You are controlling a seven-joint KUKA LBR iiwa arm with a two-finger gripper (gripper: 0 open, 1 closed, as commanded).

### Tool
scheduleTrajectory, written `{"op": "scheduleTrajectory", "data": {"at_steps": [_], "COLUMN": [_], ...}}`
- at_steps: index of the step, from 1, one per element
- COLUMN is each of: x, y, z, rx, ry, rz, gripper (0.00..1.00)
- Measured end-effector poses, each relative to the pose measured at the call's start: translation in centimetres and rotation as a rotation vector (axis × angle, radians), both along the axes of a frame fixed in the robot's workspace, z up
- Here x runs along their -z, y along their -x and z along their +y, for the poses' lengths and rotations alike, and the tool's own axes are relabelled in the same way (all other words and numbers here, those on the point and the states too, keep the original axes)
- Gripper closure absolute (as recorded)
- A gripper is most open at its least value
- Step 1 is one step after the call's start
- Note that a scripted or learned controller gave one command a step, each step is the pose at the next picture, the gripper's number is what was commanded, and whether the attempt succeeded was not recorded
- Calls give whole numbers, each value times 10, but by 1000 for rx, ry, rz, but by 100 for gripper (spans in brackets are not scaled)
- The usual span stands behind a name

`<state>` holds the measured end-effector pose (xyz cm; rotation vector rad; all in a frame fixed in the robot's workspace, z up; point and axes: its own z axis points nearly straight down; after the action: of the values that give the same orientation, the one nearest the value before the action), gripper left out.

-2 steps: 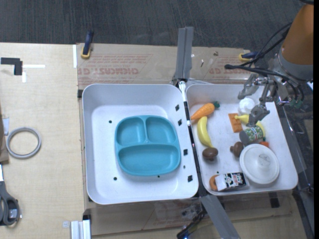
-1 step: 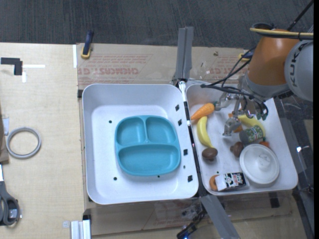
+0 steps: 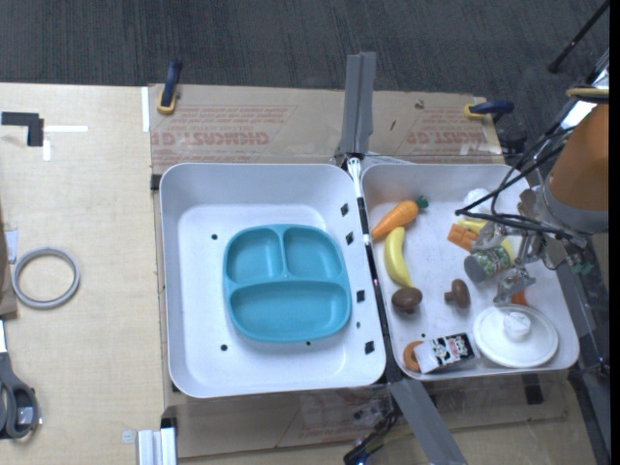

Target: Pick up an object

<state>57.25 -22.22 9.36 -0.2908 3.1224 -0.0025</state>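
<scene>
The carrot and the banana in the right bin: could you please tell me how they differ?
The carrot is orange with a green tip, while the banana is plain yellow. The carrot lies slanted toward the bin's far side; the banana runs nearly straight along the divider, slightly curved. The carrot sits farther back, the banana nearer the camera. Both lie in the right bin, apart from the gripper.

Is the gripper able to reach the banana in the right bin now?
Probably yes. The banana lies uncovered near the bin's left wall, with the carrot just above it. The gripper hangs over the same bin, further right.
</scene>
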Motion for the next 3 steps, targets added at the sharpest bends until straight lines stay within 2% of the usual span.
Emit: {"op": "scheduleTrajectory", "data": {"at_steps": [1,2,3], "x": [0,0,0], "y": [-23,-33,-2], "z": [76,0,11], "rx": [-62,-49,-38], "ry": [-2,-1,-1], "rz": [0,1,1], "gripper": [0,0,0]}}
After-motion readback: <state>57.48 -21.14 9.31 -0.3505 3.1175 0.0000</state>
